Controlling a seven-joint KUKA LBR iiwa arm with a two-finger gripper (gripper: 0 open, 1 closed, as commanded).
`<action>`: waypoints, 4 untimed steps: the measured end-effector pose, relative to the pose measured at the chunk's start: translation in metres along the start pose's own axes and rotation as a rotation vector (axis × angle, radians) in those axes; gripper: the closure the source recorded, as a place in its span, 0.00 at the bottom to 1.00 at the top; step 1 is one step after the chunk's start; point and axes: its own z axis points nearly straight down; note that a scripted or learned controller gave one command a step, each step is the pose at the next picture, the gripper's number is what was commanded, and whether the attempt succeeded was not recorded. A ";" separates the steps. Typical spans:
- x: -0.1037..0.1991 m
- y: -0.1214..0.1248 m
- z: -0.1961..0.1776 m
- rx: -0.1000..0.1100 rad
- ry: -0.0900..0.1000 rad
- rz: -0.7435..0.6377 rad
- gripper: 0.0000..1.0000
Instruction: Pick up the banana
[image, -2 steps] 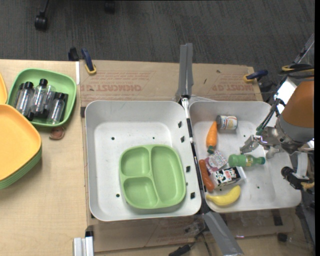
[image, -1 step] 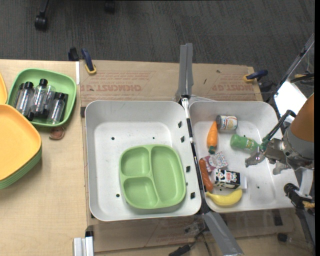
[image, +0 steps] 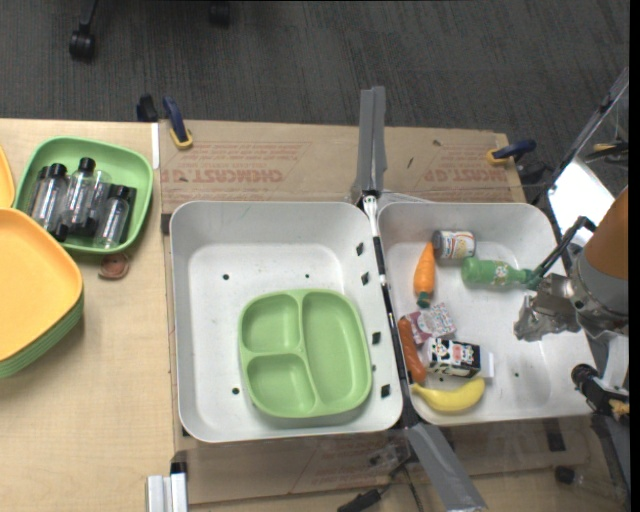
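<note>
While our gripper (image: 537, 318) hangs over the right side of the right-hand white bin (image: 500, 212), we cannot tell how it is set, because its tip is a blurred metallic shape at the end of the grey arm.

Our target, the yellow banana (image: 449, 396), lies to the gripper's left and nearer the front edge of that bin, well apart from it. It rests curved side down, touching the small black-and-white carton (image: 455, 356) just behind it and close to the bin's front left corner.

We judge several risks. Closing on the banana could catch the carton or the pink wrapper (image: 436, 321) instead, since they crowd its upper edge. A red-orange stick-shaped item (image: 411, 349) lies along the divider beside it and may be nudged. The banana's rounded skin could also slip, and the bin's wall nearby leaves little room.

Further left of the gripper lie an orange carrot (image: 425, 272) and a small can (image: 454, 244); a green bottle (image: 494, 272) lies just beside the gripper, to its upper left.

Beyond the divider, the left white bin (image: 200, 300) holds a green divided plate (image: 304, 352). Far left, on the bench, a green tray (image: 130, 170) holds small dark-capped bottles (image: 80, 203), beside stacked orange plates (image: 35, 300).
</note>
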 end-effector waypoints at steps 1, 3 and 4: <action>0.004 -0.017 0.040 0.003 0.000 0.589 1.00; -0.005 0.001 0.055 0.002 -0.001 1.017 1.00; 0.042 -0.029 0.055 0.002 -0.001 1.009 1.00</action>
